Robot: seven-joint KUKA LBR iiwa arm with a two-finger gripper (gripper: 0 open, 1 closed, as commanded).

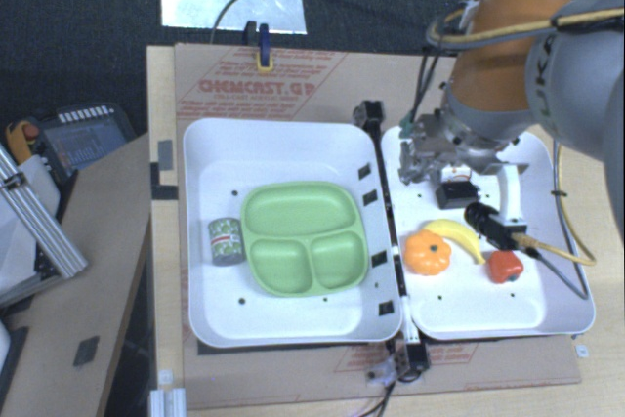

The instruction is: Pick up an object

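The banana (459,234) is what I judge to be my likeliest pick. It lies in the right bin (488,312), about mid-floor, with its long axis running on a slant: one tip points toward the wall between the two bins, the other toward the bin's outer, near corner. Its inner end touches or overlaps a round orange fruit (427,254), which sits just on the near side of it. A small red thing (503,267) lies just beyond the banana's outer tip, apart from it as far as I can tell.

My end effector (422,163) hangs over the far inner part of the same bin, close to the dividing wall. From there the banana lies toward the near side of the bin and a little outward, away from the divider; the orange fruit lies almost straight toward the near side. I cannot tell how wide my end effector is set, as my wrist hides it, and nothing shows as held.

So I judge the move to turn on crossing toward the near side and closing across the banana's short width, at its outer half, clear of the orange fruit.

Further out, the left bin (283,151) holds a green divided plate (298,239) and a small can (226,240) beside it, both well apart from me
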